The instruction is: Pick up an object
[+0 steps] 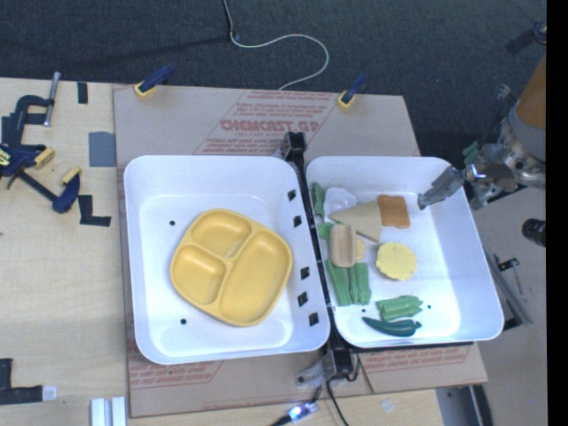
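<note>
The yellow divided plate [232, 266] sits alone in the left bin [142, 238], and red print on the cardboard [257, 127] beyond reads something like "CHEMCAST", too faint to be sure. In the right bin [470, 264] the toy food [364, 256] lies untouched, nothing lifted yet. The gripper [441, 189] hovers over that bin's far right rim holding nothing, and how wide it's open I cannot tell.

Gripper [441, 189] sits at the right bin's top-right rim. Orange block [394, 211] lies flat just left of it, yellow round piece [396, 261] below-left, green pepper [398, 306] and dark green one [391, 327] farther down.
</note>
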Tool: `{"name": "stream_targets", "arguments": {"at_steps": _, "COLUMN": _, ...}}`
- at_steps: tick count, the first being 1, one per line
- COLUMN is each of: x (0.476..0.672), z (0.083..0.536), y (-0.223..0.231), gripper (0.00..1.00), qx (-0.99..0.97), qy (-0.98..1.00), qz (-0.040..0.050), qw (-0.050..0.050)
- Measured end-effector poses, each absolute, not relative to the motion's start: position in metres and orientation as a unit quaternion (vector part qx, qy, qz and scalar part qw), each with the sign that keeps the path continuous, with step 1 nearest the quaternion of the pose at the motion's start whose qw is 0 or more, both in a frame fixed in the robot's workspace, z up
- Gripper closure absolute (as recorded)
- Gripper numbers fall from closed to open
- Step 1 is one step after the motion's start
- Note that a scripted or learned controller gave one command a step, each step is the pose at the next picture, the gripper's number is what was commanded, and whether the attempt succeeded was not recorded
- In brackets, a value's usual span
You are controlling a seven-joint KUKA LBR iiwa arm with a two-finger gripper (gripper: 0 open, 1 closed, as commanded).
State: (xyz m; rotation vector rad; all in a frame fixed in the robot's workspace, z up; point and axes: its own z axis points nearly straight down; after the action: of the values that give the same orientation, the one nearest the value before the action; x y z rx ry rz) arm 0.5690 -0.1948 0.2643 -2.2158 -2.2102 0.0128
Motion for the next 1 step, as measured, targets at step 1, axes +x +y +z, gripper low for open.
{"name": "stream_targets", "arguments": {"at_steps": 1, "x": 0.5711, "z": 0.2721, "y": -0.1943, "gripper": 0.00, "qx": -0.707, "qy": -0.707, "qz": 0.0006, "qw": 0.000}}
